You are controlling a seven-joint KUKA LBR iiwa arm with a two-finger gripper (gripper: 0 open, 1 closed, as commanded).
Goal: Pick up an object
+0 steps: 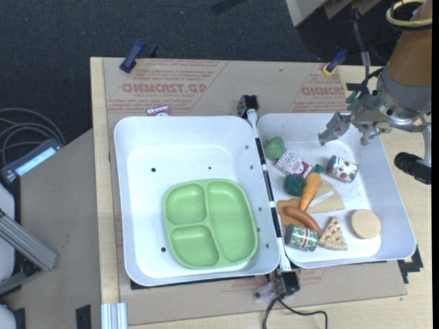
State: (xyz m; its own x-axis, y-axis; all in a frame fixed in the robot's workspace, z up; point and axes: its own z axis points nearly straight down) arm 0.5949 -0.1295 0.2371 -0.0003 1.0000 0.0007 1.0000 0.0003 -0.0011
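Hovering gripper (351, 132) above right bin (392, 249), fingers seemingly spread, empty.

A green divided plate (209, 223) lies in the left white bin (137, 142), well left of the claw (351, 130). Blue clamps (134, 55) grip the bench's far edge.

My gripper (350, 130) hovers open, empty, over the right bin (394, 204), upper right of the frame, above toy food.
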